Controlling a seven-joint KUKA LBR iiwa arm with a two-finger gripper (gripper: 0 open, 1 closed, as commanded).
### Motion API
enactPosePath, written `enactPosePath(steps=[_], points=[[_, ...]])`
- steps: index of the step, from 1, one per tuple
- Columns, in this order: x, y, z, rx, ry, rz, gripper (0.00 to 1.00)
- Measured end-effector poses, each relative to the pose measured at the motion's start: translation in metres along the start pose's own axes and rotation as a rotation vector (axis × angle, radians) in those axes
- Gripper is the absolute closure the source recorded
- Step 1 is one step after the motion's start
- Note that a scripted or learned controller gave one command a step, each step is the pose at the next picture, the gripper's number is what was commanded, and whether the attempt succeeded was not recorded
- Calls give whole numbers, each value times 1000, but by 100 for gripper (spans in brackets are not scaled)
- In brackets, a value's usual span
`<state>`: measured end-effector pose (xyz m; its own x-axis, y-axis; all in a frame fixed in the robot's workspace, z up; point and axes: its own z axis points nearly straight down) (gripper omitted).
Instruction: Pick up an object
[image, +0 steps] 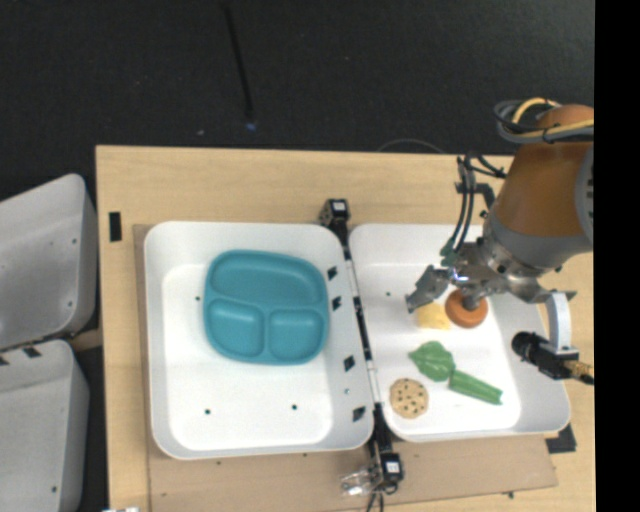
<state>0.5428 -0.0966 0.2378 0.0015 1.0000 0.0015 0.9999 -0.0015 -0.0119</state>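
The worktop (120, 300) carried two shallow white bins side by side, laid so the arm could reach both from the right. The arm (540, 200) hung over the right bin (395, 260), its grey wrist low above the far-right part of it, which suggested a descent toward the small things clustered there. The left bin (165, 410) held a blue divided plate (267, 305) lying flat near its middle, well apart from the arm and probably not the target of this try.

In the right bin, a green leafy toy (452, 372) lay toward the near side, stretched slantwise to the right. Just left of it, by the bin's near-left corner, sat a round cookie (408, 397). Farther back, an orange round piece (466, 311) and a pale yellow piece (433, 318) lay touching or nearly so, directly under the gripper (447, 290).

One dark finger reached out to the left above the yellow piece, so the fingers looked spread, with nothing visibly pinched between them. Judging by that position, the orange or yellow piece was the likely pick, though their closeness could make a clean grasp awkward.
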Motion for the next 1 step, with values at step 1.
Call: enactPosePath(steps=[1], points=[[0, 2, -6, -13, -1, -3, 0]])
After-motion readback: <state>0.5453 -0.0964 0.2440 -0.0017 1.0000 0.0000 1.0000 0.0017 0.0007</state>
